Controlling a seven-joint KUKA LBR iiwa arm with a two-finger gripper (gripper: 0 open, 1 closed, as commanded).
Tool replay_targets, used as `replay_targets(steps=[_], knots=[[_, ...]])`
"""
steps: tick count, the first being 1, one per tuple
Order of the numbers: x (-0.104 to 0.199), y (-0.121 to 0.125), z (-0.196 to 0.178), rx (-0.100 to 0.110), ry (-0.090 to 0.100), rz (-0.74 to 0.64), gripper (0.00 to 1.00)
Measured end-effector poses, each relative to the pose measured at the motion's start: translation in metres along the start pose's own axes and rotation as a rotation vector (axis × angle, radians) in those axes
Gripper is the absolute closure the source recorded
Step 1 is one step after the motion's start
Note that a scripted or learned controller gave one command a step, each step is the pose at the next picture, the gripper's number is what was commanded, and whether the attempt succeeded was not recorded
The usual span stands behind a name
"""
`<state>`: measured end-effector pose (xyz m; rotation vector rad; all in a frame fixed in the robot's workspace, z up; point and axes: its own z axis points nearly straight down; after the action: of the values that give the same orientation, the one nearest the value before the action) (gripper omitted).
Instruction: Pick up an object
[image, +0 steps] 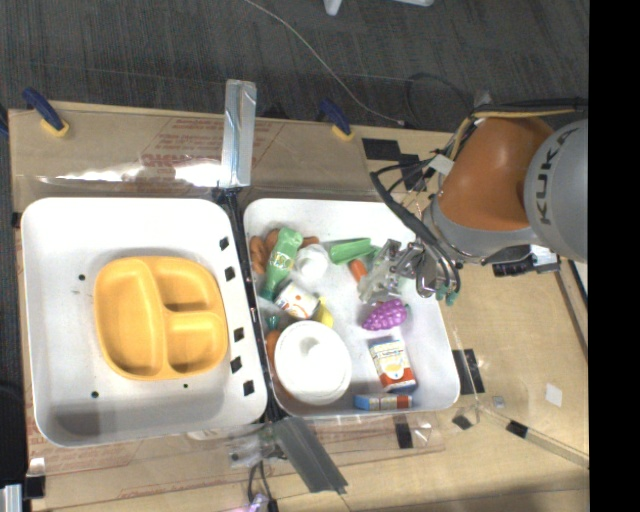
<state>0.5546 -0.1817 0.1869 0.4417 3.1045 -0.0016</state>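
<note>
The claw hangs low inside the right bin, near that bin's right wall, its metal fingers blurred so their spread cannot be told; just below it lies a purple grape bunch, and beneath that a small red-and-white carton; a green tube points toward the claw from the left; a white round lid sits by the bin's near-left corner; the left bin carries a yellow divided tray.
</note>
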Motion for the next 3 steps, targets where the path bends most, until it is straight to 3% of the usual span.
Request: replay_targets(steps=[1, 2, 3], knots=[[-0.055, 0.084, 0.024, -0.002, 0.006, 0.117, 1.0], [-0.067, 0.052, -0.099, -0.001, -0.009, 0.209, 1.0], [-0.065, 0.086, -0.053, 0.0, 0.007, 0.071, 1.0]])
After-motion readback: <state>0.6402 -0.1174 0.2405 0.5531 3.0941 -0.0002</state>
